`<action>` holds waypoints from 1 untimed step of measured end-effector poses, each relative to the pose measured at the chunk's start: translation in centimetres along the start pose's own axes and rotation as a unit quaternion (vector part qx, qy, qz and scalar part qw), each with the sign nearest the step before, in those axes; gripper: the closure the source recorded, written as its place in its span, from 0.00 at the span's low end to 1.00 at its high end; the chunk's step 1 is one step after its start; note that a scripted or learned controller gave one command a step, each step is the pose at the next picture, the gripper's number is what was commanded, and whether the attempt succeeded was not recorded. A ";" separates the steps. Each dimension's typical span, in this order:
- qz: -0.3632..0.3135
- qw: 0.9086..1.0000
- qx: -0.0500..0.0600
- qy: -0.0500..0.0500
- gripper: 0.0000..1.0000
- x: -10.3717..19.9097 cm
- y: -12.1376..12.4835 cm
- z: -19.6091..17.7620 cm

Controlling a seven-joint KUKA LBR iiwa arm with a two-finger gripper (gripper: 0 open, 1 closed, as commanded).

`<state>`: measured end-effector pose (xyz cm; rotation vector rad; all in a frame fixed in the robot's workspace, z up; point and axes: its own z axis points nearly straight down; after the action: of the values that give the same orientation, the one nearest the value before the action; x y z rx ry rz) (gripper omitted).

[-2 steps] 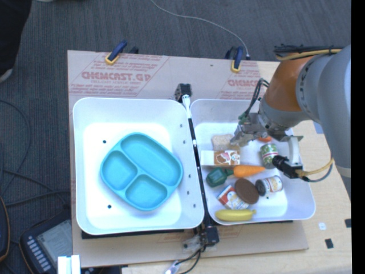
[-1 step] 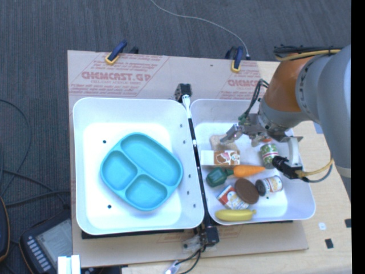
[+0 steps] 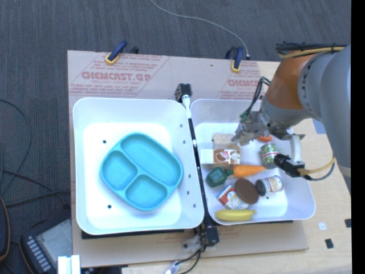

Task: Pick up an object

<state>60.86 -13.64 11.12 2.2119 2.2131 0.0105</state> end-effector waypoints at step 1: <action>0.000 1.000 0.000 0.000 0.00 0.0 0.0 0.0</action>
<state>60.86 -13.63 11.11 2.2118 2.2133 0.0105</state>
